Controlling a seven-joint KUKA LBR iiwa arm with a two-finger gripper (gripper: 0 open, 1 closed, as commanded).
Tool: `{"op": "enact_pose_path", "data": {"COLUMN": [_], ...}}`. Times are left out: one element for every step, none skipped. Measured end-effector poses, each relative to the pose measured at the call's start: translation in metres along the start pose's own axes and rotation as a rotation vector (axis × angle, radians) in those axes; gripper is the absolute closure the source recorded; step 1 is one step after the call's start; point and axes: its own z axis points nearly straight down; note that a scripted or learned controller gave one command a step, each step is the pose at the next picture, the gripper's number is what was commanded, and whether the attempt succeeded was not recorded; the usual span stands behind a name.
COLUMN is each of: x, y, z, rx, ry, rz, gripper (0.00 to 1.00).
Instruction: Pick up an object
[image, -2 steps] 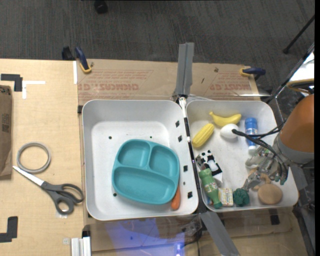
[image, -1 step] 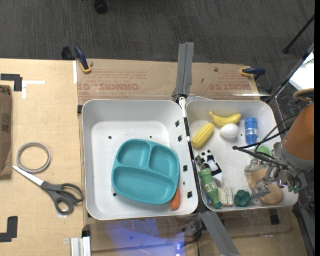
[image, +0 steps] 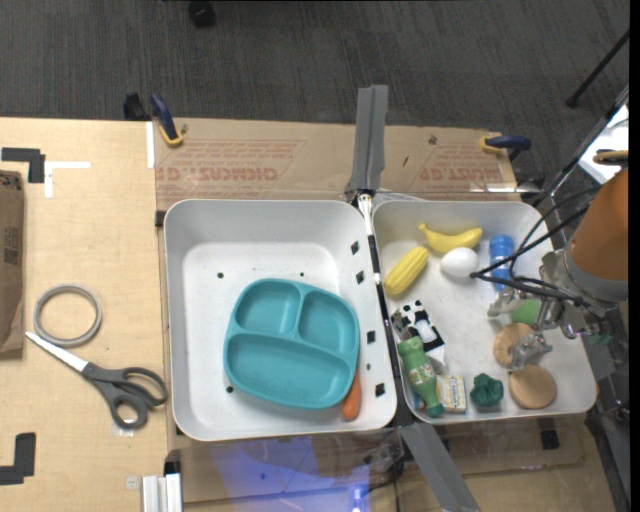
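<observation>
My gripper (image: 528, 335) hangs low over the right side of the right bin (image: 455, 205), its metal end just above a tan, brownish piece (image: 508, 347). A round tan disc (image: 532, 387) lies in front of it and a small dark green toy (image: 487, 391) sits to the left of the disc. Further back in the same bin are a yellow banana (image: 450, 238), a corn cob (image: 406, 270), a white egg (image: 459, 263) and a blue item (image: 500, 248). A green bottle (image: 418, 365) lies along the bin's left wall.
The left bin (image: 190, 300) holds a teal divided plate (image: 292, 342) with an orange carrot (image: 351, 400) at its front right edge. A black-and-white item (image: 420, 325) lies in the right bin. Scissors (image: 105, 380) and a tape roll (image: 67, 313) rest on the bench at left.
</observation>
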Motion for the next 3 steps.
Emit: {"op": "enact_pose_path", "data": {"x": [-0.084,-0.021,-0.035], "y": [-0.013,0.003,0.046], "z": [0.000,0.000,0.001], "rx": [0.000,-0.001,-0.001], "ry": [-0.001,0.001,0.002], "rz": [-0.077,-0.048,0.063], "gripper": [0.00,0.00,0.00]}}
